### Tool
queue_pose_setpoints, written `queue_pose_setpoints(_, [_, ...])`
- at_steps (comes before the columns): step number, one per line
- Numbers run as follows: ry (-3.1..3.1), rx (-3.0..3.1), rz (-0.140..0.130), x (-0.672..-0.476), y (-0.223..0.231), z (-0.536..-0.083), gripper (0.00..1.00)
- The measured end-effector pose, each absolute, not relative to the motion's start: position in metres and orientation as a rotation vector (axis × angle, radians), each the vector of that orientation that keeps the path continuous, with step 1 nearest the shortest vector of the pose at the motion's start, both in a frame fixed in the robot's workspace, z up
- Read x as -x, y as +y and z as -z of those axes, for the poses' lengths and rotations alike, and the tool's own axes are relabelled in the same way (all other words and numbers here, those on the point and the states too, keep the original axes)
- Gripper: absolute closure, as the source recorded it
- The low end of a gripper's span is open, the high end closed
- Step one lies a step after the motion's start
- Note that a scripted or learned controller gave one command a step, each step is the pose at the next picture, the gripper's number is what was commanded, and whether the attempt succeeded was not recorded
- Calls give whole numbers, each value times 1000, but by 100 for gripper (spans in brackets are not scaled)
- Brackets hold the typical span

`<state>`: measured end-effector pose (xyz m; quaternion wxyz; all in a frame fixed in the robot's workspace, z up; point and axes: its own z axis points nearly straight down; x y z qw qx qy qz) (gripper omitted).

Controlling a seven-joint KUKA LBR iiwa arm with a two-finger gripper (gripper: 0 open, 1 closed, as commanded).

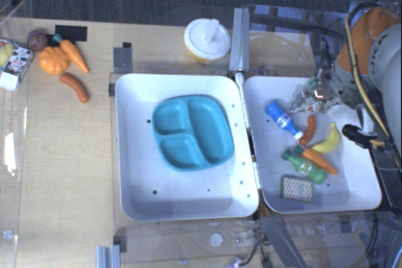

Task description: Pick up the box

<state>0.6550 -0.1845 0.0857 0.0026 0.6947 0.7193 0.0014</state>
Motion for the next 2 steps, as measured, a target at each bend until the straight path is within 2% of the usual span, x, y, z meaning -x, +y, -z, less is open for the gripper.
queue_pose_setpoints(1, [2263,-2171,0,-656,-184,-94,100])
queue_pose_setpoints(2, [2179,-2261,1,-670,-181,-181,100])
